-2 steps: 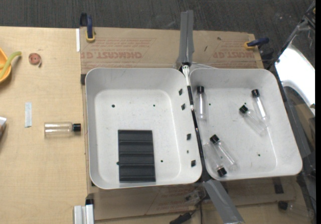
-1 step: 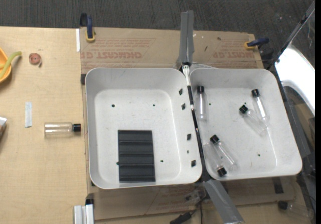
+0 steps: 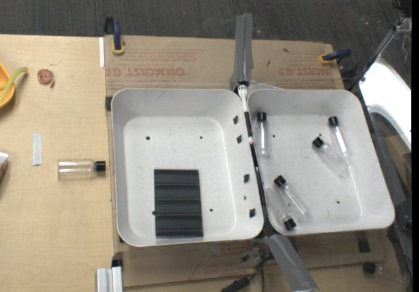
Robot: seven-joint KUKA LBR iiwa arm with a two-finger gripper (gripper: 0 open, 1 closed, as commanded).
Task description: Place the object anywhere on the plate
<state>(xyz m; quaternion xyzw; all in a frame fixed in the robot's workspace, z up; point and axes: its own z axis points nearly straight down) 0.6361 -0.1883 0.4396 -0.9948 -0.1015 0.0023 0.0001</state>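
Across right bin [image 3: 366, 153], clear vials [image 3: 262, 135] lie scattered; dark ribbed plate [image 3: 177, 203] sits in left bin [image 3: 124, 153]. Pick-up step pending; my pincer's state: cannot tell. Next: descend on one vial.

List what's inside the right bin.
The right bin holds clear black-capped bottles: one by the divider, two crossing upper right, two lower centre. Bottle contents can't be seen.
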